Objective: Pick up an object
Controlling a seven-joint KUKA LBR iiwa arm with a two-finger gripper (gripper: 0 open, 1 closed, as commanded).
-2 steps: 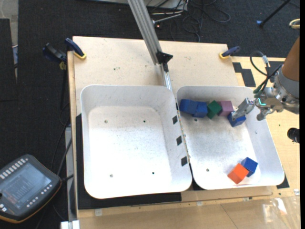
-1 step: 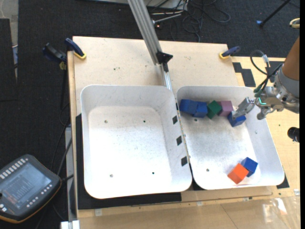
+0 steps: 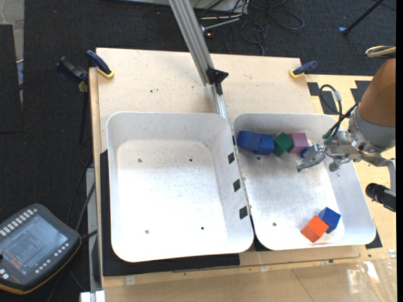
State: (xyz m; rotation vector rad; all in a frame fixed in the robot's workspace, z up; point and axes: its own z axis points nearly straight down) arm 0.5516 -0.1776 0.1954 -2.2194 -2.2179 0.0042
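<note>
- Camera view: the gripper (image 3: 311, 161) hangs over the right bin (image 3: 286, 241), near its far edge, reaching in from the right rim.
- A row of blocks lies along that far edge: blue block (image 3: 255, 141), green block (image 3: 283, 143), purple block (image 3: 299, 141). The purple one sits just beside the fingertips, slightly toward the far edge and left; the row's long axis runs left-right.
- Whether the jaws are apart or together cannot be told.
- An orange block (image 3: 314, 229) touching a second blue block (image 3: 329, 218) sits at the near right corner, well apart from the gripper.

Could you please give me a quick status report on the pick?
Claw low in right white bin, nothing seen held. Purple block nearest, beside green block. Bin's far wall close behind.
</note>
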